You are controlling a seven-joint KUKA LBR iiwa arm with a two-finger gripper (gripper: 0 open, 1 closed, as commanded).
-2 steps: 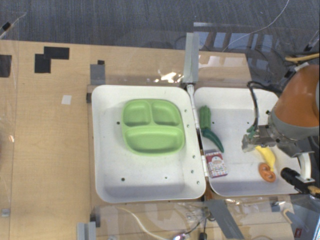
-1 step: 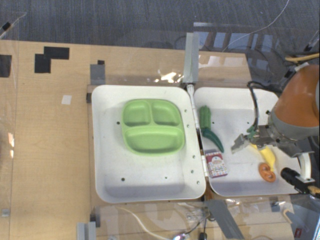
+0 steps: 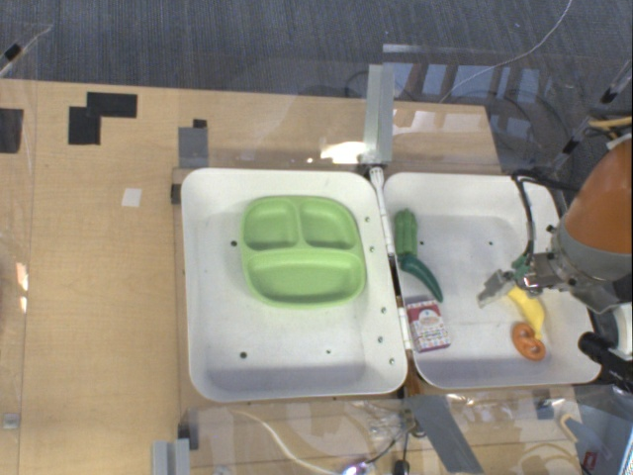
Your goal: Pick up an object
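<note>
Camera view | landmark: right bin [image 3: 465, 364] on surface [image 3: 89, 295] | left bin [image 3: 287, 374] beside it carries green divided plate [image 3: 302, 250] | tool [image 3: 506, 283] low inside right bin, fingers spread wide, nothing between them | green toy [image 3: 410, 255] along its left wall | yellow banana [image 3: 529, 310] just beside tool | small card box [image 3: 427, 326] at its front left | orange piece [image 3: 528, 340] near banana

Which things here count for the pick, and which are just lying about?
Candidates for the pick, all in the right bin:
- banana, nearest the gripper
- orange ring
- green tool
- red card

Just lying about:
- green plate in the left bin
- black tape marks on the bench
</note>
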